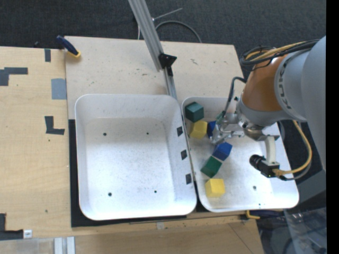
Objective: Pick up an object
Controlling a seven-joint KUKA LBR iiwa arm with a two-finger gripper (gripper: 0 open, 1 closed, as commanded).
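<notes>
The bench (pixel 32 142) is pale wood with grey tape marks at its left side. Near its back edge lies a small blue and yellow clamp (pixel 69 46). A metal pole (pixel 150 30) slants down from the top toward the gap between the bins.

The left bin (pixel 85 110) is a shallow white tray with a speckled floor.

The right bin (pixel 286 194) touches it along one side and holds the blocks. At the back left corner sits a dark green cube (pixel 194 111). Just in front of it is a yellow cube (pixel 198 129), close to the bin's left wall. Further forward a blue cube (pixel 222 151) lies tilted, with a green cube (pixel 211 166) touching its front left corner. A second yellow cube (pixel 215 187) rests near the front, apart from the green one.

The claw (pixel 222 132) hangs over the middle of the right bin, between the yellow cube at the back and the blue cube, with something small and blue showing just at its left side. I cannot tell how far it is open, or whether it has hold of anything. The arm (pixel 296 83), grey with an orange band, comes in from the right, with yellow cables (pixel 304 147) looping beside it.
</notes>
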